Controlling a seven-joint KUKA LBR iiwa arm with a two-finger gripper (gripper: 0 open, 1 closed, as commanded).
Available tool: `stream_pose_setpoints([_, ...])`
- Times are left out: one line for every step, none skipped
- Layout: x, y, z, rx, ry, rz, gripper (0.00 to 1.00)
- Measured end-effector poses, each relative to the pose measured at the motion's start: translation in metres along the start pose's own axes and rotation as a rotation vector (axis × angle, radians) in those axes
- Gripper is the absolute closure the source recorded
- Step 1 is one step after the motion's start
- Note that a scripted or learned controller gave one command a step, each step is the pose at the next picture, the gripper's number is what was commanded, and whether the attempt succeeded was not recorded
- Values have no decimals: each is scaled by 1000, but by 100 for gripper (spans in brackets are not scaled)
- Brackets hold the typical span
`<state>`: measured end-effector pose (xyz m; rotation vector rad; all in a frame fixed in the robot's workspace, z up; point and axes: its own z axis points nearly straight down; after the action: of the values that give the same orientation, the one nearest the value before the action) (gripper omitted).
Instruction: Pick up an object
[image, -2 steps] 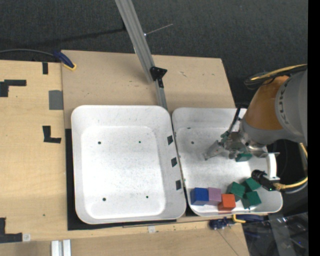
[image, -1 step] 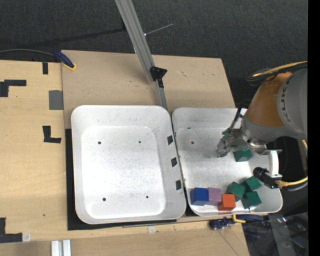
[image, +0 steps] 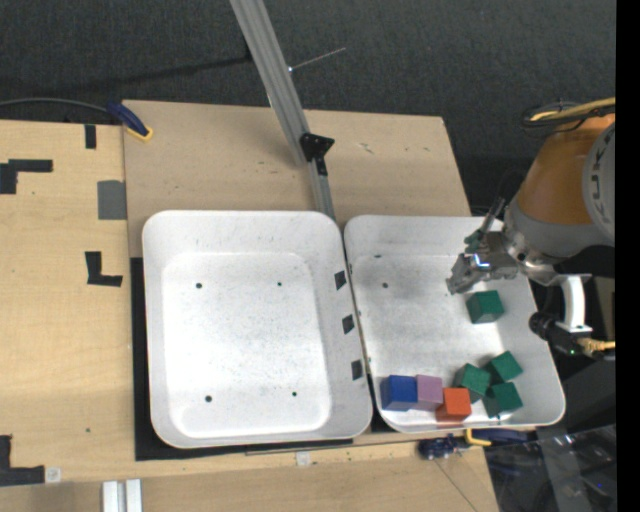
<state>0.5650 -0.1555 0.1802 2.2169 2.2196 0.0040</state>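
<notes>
the gripper hangs over the right bin, just above the lone green cube; i cannot tell how it is set. the cube looks light, stiff, probably smooth; grasp two flat opposite sides.

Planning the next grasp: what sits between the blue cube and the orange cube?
A lilac cube sits between the blue cube and the orange cube, seen in the camera view.

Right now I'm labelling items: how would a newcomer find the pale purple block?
Look in the right-hand bin, along its near edge. The purple block sits in a row there, between a blue block and an orange block, paler than both.
</notes>
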Motion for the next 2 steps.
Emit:
stream_pose_setpoints([-1, -4, -62, -1, 0, 0, 100])
stream_pose_setpoints([0, -3, -80, 4, 1, 0, 100])
